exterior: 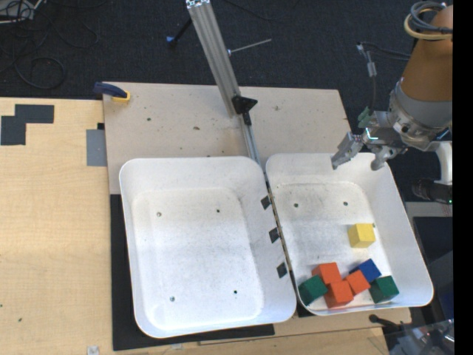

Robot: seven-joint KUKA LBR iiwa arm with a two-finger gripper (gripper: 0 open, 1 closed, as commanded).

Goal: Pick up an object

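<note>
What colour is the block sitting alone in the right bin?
Yellow, seen in the overhead camera view.

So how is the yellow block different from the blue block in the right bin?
The yellow block sits alone on bare bin floor, apart from the others; the blue block is packed into the cluster near the front corner, against an orange block and a green block. The yellow block lies nearer the gripper than the blue block. The yellow block looks square to the bin; the blue block is turned diagonally. Both are small blocks in the right bin.
</note>
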